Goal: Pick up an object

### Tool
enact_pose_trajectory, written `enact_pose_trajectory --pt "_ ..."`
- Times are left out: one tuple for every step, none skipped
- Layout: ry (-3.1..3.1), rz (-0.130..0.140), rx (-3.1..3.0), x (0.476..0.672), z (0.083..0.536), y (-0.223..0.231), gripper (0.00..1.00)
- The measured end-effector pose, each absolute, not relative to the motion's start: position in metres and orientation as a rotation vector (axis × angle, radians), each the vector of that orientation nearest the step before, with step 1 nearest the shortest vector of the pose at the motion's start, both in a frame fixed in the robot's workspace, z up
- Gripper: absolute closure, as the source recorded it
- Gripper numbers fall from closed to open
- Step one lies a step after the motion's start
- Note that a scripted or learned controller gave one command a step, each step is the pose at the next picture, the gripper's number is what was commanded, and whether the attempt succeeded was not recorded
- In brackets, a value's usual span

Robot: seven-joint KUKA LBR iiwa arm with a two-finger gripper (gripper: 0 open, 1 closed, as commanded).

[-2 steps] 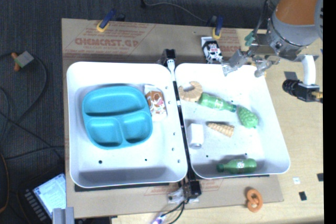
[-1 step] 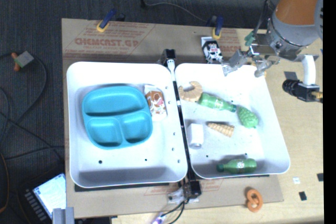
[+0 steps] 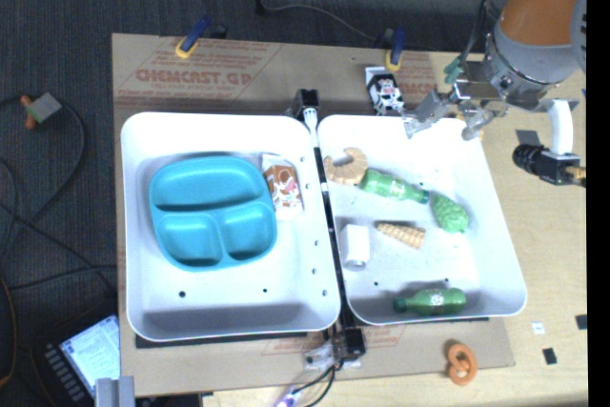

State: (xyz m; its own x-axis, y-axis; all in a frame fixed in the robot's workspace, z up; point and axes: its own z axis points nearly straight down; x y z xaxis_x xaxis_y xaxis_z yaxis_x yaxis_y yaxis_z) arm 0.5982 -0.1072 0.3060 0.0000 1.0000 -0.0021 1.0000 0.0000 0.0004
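Observation:
My gripper (image 3: 444,118) hangs above the far edge of the right bin (image 3: 496,224), its two fingers spread apart with nothing between them. Below it in that bin lie a green bottle (image 3: 391,187), a green lumpy toy (image 3: 450,212), a round biscuit-like piece (image 3: 345,165), an ice-cream cone (image 3: 401,233), a white cylinder (image 3: 355,244) and a second green bottle (image 3: 431,301) near the front wall. The left bin (image 3: 143,300) holds a blue divided tray (image 3: 211,211) and a small brown-and-white packet (image 3: 282,185).
The bins sit on a brown board (image 3: 191,71) held by clamps at the back. A small black-and-white object (image 3: 386,92) stands behind the right bin. An orange pretzel-shaped toy (image 3: 462,361) lies on the bench in front. A black fitting (image 3: 541,159) sticks out at the right.

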Motion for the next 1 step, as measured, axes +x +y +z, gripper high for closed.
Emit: enact_pose_trajectory --pt "2.22 -0.002 2.22 0.5982 0.306 -0.1072 0.0"
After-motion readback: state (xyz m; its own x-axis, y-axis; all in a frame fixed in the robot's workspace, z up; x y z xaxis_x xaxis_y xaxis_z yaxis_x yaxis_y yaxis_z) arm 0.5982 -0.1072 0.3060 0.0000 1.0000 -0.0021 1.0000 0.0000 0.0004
